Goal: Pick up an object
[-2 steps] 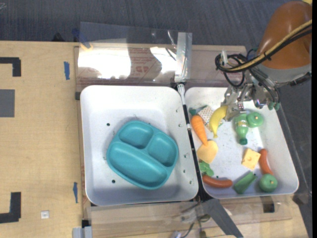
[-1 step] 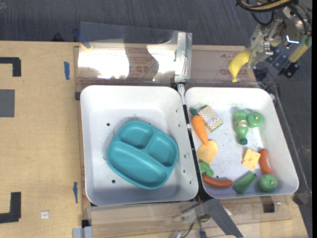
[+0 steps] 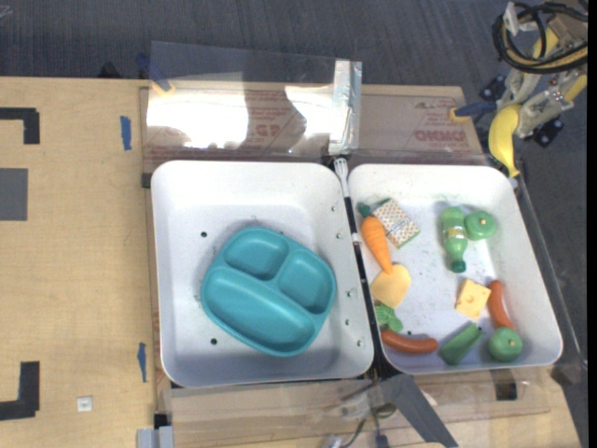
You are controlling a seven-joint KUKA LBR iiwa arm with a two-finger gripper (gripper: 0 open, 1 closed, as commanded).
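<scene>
Teal divided tray (image 3: 269,289) lying mid left bin (image 3: 177,194). Toy foods scattered across right bin (image 3: 532,241): carrot (image 3: 376,242) near its left edge, green apple (image 3: 505,344) at its front right corner.

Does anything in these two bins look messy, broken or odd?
Nothing looks broken or spilled. The teal tray sits askew in the left bin, and the toy food lies jumbled in the right bin, crowding its left and near edges.

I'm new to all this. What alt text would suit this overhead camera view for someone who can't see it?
Two white bins sit side by side: the left bin holds a teal divided plate, the right bin scattered toy food, including a carrot, cheese wedge and green apple.
</scene>
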